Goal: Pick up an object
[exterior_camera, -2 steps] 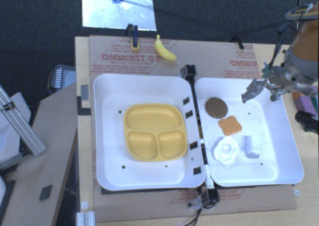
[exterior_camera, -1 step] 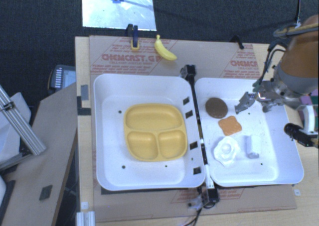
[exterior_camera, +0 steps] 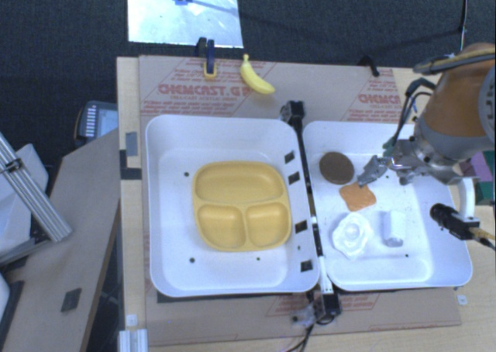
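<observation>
Two bins, gripper above the right one

Two-finger gripper (exterior_camera: 385,168) hangs above the right white bin (exterior_camera: 446,269), fingers apart, gripping nothing, beside the orange flat square (exterior_camera: 357,197); brown round disc (exterior_camera: 336,167) nearby; yellow divided tray (exterior_camera: 237,205) fills the left white bin (exterior_camera: 167,265)

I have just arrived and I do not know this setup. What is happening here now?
A grey and orange robot arm reaches from the right over the right bin. Its claw hangs just above an orange cracker-like piece, beside a brown round disc. A white piece and a pale small cylinder lie nearer the front. The left bin holds a yellow divided tray. Nothing is lifted yet.
</observation>
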Controlling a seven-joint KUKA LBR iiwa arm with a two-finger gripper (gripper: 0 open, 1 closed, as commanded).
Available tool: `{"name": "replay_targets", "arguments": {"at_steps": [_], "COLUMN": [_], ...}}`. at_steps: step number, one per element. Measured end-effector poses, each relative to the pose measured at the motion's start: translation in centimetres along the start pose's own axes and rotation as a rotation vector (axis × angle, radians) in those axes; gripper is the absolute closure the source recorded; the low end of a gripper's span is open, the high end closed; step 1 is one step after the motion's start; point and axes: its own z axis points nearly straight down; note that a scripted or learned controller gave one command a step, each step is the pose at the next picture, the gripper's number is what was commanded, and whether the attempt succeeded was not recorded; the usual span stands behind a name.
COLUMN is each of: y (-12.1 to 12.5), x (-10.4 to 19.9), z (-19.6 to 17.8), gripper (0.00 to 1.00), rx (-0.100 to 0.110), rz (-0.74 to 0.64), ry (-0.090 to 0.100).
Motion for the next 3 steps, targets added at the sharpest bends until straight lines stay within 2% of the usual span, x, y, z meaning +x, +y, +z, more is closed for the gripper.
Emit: {"name": "replay_targets", "arguments": {"at_steps": [1,2,3], "y": [-0.3,-0.1,-0.2], "x": [0.3,0.3,-0.4], "z": [4.2,3.0,-1.6], "gripper": [0.0,1.0,1.0], "rx": [0.001,-0.004,-0.008], "rz": [0.0,0.0,0.002], "ry": [0.0,-0.002,-0.002]}}
